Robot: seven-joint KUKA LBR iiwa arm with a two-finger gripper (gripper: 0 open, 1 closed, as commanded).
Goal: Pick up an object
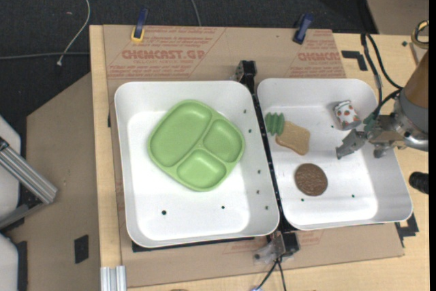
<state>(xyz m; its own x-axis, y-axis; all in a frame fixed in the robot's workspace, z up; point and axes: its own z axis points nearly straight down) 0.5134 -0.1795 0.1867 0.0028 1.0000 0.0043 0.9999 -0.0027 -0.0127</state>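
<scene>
my gripper [357, 142] over right bin [395, 204] nr its right edge | jaws apart, holding nothing | brown disc [311, 179] mid-bin, toward front edge | risk: flat disc, jaws may skid off

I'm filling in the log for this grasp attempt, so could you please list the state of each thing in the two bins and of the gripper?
Green divided plate: flat, upright, in the left bin, nothing on it.
Green ridged piece: lying in the right bin, touching the tan piece.
Tan piece: lying flat.
Brown disc: lying flat, apart from the others.
Small white object: near the far wall, ungrasped.
Gripper: above the right bin, holding nothing.
</scene>
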